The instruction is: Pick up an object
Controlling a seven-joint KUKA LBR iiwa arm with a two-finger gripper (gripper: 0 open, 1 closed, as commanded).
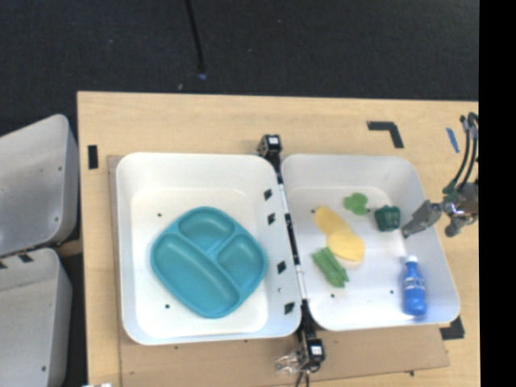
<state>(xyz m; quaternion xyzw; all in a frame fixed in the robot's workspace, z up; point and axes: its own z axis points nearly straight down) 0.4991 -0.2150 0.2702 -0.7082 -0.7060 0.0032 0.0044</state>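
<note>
The two-finger gripper [435, 218] is hovering at the right rim of the right white bin [318, 170], its fingers spread apart and gripping nothing. A dark green block [388, 217] is sitting just left of it, with a blue plastic bottle [414, 289] lying nearer. A teal sectioned plastic tray [208, 261] is resting in the left white bin [137, 184].

The gripper [435, 218] sits at the view's right edge, its two fingers [418, 218] spread apart, holding nothing.
</note>
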